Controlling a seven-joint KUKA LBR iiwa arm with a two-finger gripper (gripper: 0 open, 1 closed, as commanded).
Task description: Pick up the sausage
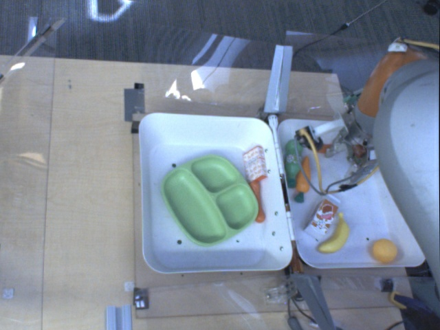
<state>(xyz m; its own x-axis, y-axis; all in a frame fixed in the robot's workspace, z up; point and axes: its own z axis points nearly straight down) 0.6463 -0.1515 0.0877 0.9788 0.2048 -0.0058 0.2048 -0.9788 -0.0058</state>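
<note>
Camera view:
Sausage: we see the thin orange-red sausage [258, 198] in the left white bin [158, 184], lying against the right edge of the green three-compartment plastic tray [206, 201].
Gripper: we locate the gripper [354, 150] over the right white bin [402, 256]; we cannot tell its state.
Nearby: a yellow banana [335, 236] lies in the right bin.

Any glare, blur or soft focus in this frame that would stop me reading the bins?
Camera view: bright reflections streak the clear panel above the left bin, and a lamp glare sits on the floor at top left. The green plate and the banana read cleanly. The grey arm at right is close and soft; the gripper is a small, cluttered blur.
</note>
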